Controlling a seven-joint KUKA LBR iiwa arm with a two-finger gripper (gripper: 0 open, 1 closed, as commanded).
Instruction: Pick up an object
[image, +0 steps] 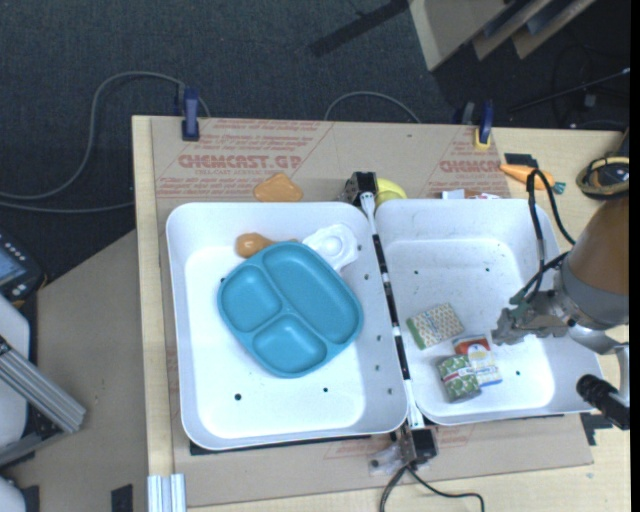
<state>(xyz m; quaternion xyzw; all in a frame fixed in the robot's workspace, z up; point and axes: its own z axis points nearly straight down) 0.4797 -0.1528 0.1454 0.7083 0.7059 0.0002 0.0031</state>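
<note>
In the right bin (470, 255) lie two small things. A flat green-and-white checked packet (435, 325) rests left of centre. A green, red and white packet (468, 372) lies just below it, near the front wall. My gripper (504, 331) reaches in from the right and sits low over the bin floor. It is just right of the checked packet and just above the coloured packet's upper right corner. Nothing is visibly held in it.
The left bin (200, 330) holds a blue divided plate (290, 308), a small orange item (252, 244) and a white cup-like piece (331, 243). Behind the bins lie an orange lump (277, 188) and a yellow object (389, 190). Black cables (540, 215) hang by the arm.
</note>
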